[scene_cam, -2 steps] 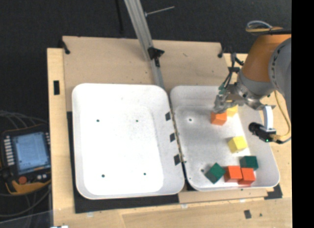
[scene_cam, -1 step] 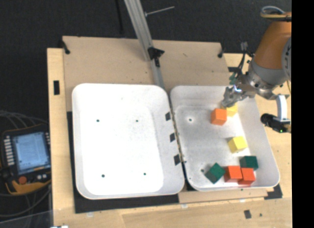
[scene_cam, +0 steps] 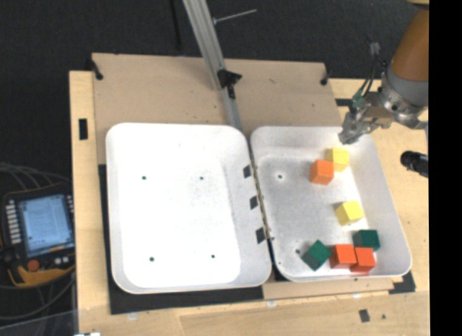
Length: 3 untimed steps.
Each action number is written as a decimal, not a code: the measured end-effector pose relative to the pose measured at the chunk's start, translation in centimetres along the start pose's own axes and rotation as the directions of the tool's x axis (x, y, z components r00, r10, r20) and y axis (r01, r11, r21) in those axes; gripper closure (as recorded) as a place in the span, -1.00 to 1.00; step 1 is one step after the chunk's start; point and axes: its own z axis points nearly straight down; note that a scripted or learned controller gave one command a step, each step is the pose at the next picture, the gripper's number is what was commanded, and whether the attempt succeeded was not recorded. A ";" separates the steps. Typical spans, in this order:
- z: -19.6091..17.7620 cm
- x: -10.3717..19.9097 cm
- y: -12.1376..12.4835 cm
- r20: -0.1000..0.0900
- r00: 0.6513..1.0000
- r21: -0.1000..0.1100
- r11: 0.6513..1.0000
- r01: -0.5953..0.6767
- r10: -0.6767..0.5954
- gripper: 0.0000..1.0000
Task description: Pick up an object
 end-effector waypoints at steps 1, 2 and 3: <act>-5.5 -0.1 0.2 0.000 1.000 0.000 1.000 -0.001 0.001 1.00; -4.2 4.2 -2.0 -0.002 1.000 0.008 1.000 0.000 0.000 1.00; -4.4 9.0 -2.6 -0.004 1.000 0.006 1.000 0.002 -0.002 1.00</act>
